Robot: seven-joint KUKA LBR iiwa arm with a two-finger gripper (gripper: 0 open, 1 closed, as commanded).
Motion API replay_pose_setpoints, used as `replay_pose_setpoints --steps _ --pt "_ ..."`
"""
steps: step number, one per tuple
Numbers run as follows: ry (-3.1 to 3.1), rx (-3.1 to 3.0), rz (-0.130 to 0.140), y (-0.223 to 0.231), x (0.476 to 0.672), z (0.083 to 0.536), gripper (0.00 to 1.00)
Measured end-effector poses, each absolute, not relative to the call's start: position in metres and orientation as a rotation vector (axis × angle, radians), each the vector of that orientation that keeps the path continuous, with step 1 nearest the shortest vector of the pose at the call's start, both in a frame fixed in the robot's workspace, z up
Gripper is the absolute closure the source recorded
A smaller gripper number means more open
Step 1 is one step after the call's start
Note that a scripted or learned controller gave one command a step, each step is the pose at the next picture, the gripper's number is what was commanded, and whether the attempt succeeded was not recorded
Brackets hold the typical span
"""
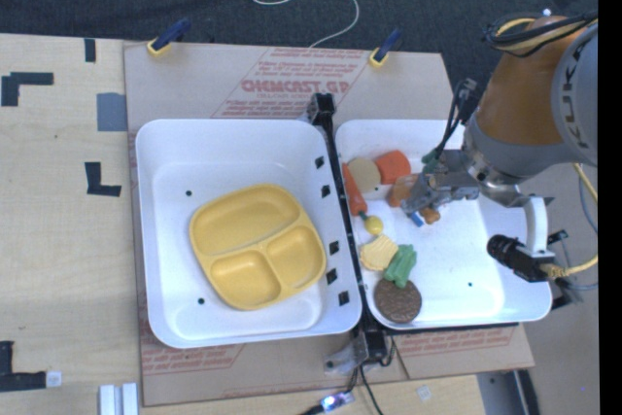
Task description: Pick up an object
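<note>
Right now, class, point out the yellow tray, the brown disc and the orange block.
yellow tray (257,244), camera view, its centre divider.
brown disc (398,301), camera view, middle of its top.
orange block (394,164), camera view, its top face.

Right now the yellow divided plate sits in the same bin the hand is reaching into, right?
Not quite. The camera view shows the yellow divided plate in the left bin, while the hand reaches into the right bin.

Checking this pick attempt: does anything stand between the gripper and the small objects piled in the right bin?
Nothing visible does. The gripper is low in the right bin, right beside the orange block and beige piece, with no object between them.
</note>
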State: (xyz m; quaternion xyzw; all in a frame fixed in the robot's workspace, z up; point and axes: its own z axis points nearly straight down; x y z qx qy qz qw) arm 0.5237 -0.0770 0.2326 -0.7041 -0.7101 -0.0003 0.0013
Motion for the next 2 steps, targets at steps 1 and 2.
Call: replay_pose_setpoints --steps 1,2 --pt "-2.227 -2.213 0.000 -0.033 0.539 0.233 1.00" --pt "-2.224 -2.217 0.004 -0.010 0.551 0.221 1.00"
